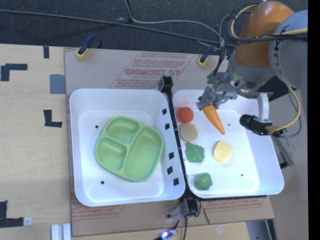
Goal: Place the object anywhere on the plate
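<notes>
A green sectioned plate (130, 148) lies in the left white bin (82, 104). Over the right bin (260, 169) my gripper (210, 102) is shut on an orange carrot (214, 117), which hangs slanting down to the right from between the fingers, above the bin floor. The gripper sits at the bin's upper left part, just right of the divider between the bins.
In the right bin lie a red tomato (185, 114), a tan round item (188, 132), a green leafy piece (194, 153), a yellow piece (223, 151) and another green piece (203, 181). Black clips (165, 83) mark the divider. Cables run behind the bench.
</notes>
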Controlling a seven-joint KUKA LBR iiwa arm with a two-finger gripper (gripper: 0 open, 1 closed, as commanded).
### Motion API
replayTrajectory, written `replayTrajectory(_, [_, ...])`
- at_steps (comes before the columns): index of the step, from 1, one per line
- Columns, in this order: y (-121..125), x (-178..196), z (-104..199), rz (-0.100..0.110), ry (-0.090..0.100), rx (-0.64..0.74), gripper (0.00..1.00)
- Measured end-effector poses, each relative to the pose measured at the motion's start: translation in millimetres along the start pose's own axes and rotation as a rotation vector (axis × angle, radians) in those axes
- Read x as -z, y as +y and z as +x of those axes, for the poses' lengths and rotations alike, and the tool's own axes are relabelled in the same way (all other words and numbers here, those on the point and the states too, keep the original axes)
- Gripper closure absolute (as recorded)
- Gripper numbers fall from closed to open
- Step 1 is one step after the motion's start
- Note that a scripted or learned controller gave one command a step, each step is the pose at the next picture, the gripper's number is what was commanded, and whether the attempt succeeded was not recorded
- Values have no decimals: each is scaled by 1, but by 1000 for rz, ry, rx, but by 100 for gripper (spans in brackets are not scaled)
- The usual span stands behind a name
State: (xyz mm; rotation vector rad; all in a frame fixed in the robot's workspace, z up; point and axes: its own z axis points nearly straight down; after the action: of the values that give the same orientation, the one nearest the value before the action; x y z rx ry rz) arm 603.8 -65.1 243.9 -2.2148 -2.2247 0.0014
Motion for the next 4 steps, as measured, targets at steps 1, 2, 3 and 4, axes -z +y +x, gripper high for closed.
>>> replayTrajectory(1, [-16, 5, 51, 0, 0, 2, 100])
replayTrajectory(2, [-41, 3, 102, 1, 0, 1, 100])
replayTrajectory(3, [-61, -19, 150, 3, -1, 1, 100])
replayTrajectory(4, [-58, -15, 189, 0, 0, 1, 100])
